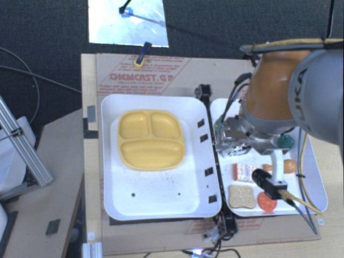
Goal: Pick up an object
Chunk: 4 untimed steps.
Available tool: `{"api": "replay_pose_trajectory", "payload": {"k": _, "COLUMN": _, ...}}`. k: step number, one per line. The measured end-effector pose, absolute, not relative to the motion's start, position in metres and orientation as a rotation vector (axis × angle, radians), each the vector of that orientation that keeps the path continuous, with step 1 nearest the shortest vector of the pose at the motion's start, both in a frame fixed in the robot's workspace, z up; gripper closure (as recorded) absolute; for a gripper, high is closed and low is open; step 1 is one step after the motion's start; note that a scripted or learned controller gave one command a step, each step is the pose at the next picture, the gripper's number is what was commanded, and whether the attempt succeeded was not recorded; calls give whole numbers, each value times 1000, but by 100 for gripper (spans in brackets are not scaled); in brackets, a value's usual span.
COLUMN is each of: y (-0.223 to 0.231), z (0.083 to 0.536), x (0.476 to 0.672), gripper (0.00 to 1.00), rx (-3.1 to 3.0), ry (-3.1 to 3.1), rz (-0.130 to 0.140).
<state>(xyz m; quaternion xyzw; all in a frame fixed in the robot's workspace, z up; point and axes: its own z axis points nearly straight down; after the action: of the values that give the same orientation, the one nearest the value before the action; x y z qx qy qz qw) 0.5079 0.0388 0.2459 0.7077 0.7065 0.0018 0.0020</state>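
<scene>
Arm: you see the grey arm with its orange band reaching in from the right, and its bulk hangs over the upper half of the right bin.
Jaws: they point down at the upper left part of the right bin, close to the wall it shares with the left bin. The wrist hides them, so you cannot tell how far open they are or whether they have hold of anything.
Things to pick: they lie in the lower half of the right bin, clear of the arm.
Bread slice: flat on the bin floor, near the lower left corner.
Tomato: a red round piece just to the right of the bread slice.
Packet: red and white, lying flat just above the bread slice.
Orange piece: further right, level with the packet; too small for you to tell what it is.
Green piece: it peeks out at the lower edge of the arm, and its shape is unclear.
Left bin: it holds a yellow plate with three compartments, lying flat in the upper half.
Cardboard sheet: it lies under both bins and carries red lettering above the left bin.
Tabletop: pale wood, with a metal frame slanting across its left side.
Floor: dark carpet, with a shiny sheet lying on it beyond the cardboard sheet.
</scene>
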Motion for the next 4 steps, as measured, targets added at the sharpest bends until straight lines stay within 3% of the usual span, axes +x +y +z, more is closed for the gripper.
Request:
{"api": "replay_pose_trajectory", "payload": {"k": 1, "y": 72, "z": 277, "x": 501, "gripper": 100, "rx": 2211, "ry": 2229, "rz": 8}}
{"api": "replay_pose_trajectory", "payload": {"k": 2, "y": 103, "z": 320, "x": 517, "gripper": 100, "rx": 2211, "ry": 2228, "rz": 8}}
{"api": "replay_pose_trajectory", "payload": {"k": 3, "y": 101, "z": 318, "x": 516, "gripper": 0, "rx": 2215, "ry": 2226, "rz": 2}}
{"api": "replay_pose_trajectory", "payload": {"k": 4, "y": 58, "z": 213, "x": 530, "gripper": 0, "rx": 2226, "ry": 2220, "rz": -8}}
